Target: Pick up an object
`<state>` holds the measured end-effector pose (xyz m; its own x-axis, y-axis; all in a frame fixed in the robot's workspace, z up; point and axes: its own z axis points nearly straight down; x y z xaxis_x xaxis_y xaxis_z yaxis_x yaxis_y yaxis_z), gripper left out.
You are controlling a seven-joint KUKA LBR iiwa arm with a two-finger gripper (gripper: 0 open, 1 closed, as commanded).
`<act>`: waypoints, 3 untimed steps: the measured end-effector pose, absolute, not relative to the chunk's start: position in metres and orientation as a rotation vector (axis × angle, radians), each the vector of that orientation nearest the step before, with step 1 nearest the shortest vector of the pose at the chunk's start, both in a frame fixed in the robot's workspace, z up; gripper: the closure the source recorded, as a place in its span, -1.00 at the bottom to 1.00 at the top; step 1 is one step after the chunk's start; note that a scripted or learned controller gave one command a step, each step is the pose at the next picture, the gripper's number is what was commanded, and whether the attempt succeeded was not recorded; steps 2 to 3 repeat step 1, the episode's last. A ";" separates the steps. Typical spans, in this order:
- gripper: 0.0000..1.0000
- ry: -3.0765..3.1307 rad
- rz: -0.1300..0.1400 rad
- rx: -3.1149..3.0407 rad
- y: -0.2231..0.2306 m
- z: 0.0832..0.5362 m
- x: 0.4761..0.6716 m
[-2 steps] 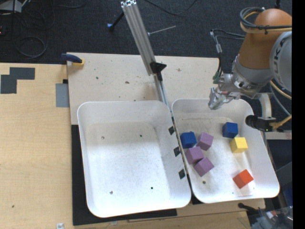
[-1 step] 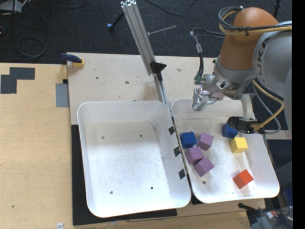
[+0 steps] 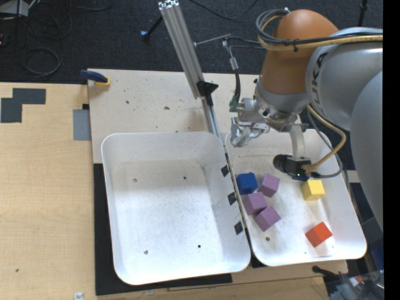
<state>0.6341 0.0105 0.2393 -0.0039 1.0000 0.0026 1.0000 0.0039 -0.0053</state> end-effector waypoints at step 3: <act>1.00 -2.223 0.004 -2.212 0.071 0.235 0.616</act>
